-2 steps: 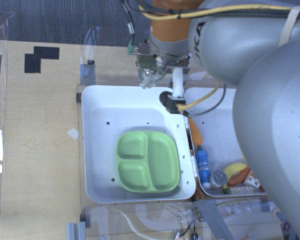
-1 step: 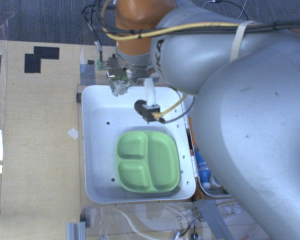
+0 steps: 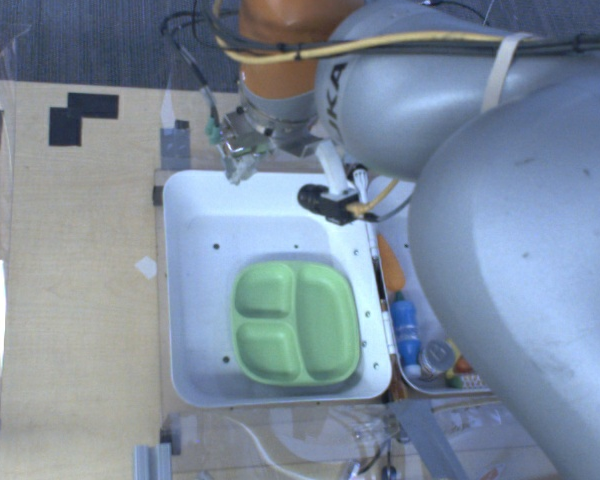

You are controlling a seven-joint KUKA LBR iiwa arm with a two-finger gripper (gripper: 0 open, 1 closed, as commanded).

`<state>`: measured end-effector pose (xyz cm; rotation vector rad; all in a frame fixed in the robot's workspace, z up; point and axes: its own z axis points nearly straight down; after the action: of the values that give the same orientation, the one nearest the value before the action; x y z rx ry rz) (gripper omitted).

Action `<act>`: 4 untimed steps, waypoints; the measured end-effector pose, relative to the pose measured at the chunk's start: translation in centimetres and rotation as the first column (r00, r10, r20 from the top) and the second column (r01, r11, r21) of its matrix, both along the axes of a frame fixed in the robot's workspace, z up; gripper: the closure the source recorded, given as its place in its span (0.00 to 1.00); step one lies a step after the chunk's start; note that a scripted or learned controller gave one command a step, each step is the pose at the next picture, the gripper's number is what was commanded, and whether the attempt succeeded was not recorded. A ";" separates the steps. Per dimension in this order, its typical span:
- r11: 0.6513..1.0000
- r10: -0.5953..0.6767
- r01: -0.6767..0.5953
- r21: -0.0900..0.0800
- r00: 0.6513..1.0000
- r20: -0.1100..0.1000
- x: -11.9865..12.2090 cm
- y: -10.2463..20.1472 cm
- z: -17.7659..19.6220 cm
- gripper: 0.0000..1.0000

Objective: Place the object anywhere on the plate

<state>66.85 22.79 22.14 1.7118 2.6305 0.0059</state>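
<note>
Hovering over the left bin (image 3: 180, 268), claw (image 3: 235, 163) state is staying unclear; blue bottle (image 3: 405, 330) is looking light, slippery—grip mid-body for green plate (image 3: 297, 322).

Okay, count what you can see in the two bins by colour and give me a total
Green: 1, the divided plate in the left bin
Blue: 1, a bottle in the right bin
Orange: 1, a long item partly hidden by the arm
Total: 3 clearly visible
</note>
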 end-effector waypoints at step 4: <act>0.798 0.602 -0.602 -0.002 0.798 0.001 -1.7 0.0 -1.0 1.00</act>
<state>65.14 22.80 21.12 0.7877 3.0367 0.0059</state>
